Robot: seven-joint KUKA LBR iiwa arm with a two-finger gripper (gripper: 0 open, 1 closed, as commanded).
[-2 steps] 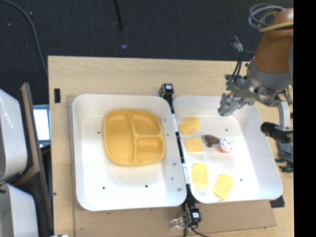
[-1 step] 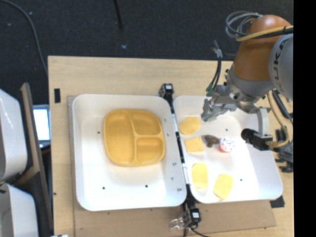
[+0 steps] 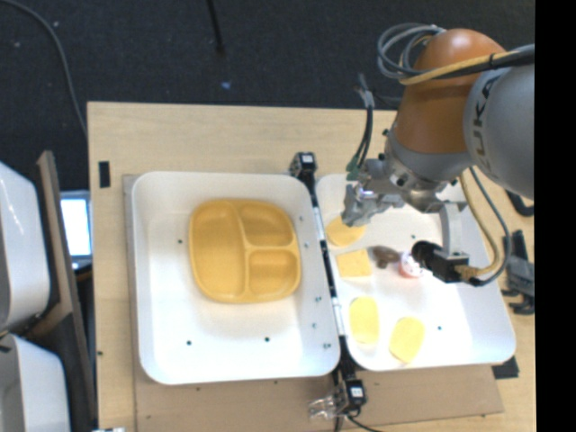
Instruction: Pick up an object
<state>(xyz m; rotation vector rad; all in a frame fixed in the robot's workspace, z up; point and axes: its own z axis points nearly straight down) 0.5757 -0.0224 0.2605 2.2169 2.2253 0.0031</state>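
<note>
My gripper (image 3: 353, 214) hangs over the back left corner of the right bin (image 3: 468, 322), directly above a round yellow piece (image 3: 343, 234) that its fingers partly hide. Just in front lies a square yellow piece (image 3: 354, 264). A small brown object (image 3: 385, 257) and a small pink-and-white object (image 3: 409, 267) lie beside it toward the right. Two oval yellow pieces (image 3: 364, 319) (image 3: 407, 338) rest near the bin's front. Whether the round piece sits between the fingers cannot be made out.
The left bin (image 3: 153, 331) holds a yellow divided tray (image 3: 243, 248). A black clip (image 3: 304, 163) sits at the back of the ridge between the bins, another clip (image 3: 347, 392) at its front. Cables trail from the arm's wrist over the right bin.
</note>
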